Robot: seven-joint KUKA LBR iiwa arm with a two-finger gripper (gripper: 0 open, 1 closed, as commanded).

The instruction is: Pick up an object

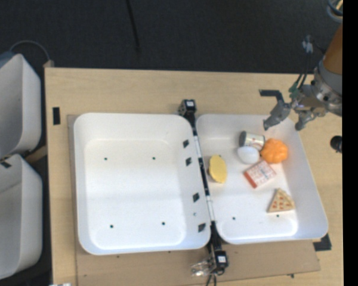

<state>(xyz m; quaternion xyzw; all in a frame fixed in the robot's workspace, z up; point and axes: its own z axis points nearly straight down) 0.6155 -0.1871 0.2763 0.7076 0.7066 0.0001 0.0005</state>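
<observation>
Over the right bin's far rim you have the claw hanging with its two fingers spread apart and nothing between them, while the objects lie toward the near side of it: a small metal can closest, on its side with its long axis running left to right. Just beyond that sit a white egg, an orange ball, a red-and-white carton, a yellow piece standing lengthwise front to back, and a pizza wedge pointing its tip away from you

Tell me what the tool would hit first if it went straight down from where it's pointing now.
Probably the bare floor of the right bin near its far edge, with the open tool hanging above it. The small can lies close by; depth is hard to judge from this slant.
</observation>
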